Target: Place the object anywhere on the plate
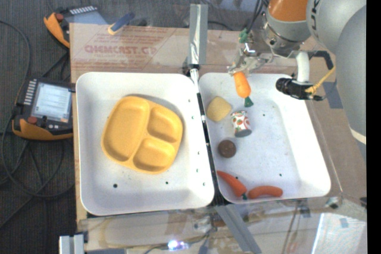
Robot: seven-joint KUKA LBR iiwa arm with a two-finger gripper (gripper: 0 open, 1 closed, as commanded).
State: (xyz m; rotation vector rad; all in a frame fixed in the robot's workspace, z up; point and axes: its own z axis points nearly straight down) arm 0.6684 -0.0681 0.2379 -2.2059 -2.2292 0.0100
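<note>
The end effector (243, 68) has its fingers closed on a toy carrot (241, 85) above the right bin (297, 146); carry it level across to the yellow plate (143, 134) before letting go.

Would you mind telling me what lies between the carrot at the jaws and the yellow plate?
In the camera view, the pale round piece and the bins' adjoining rims lie between the carrot and the plate.

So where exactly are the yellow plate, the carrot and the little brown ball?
yellow plate (143, 134), camera view, middle ridge between compartments.
carrot (241, 85), camera view, middle of its orange body.
brown ball (227, 148), camera view, its top centre.
</note>
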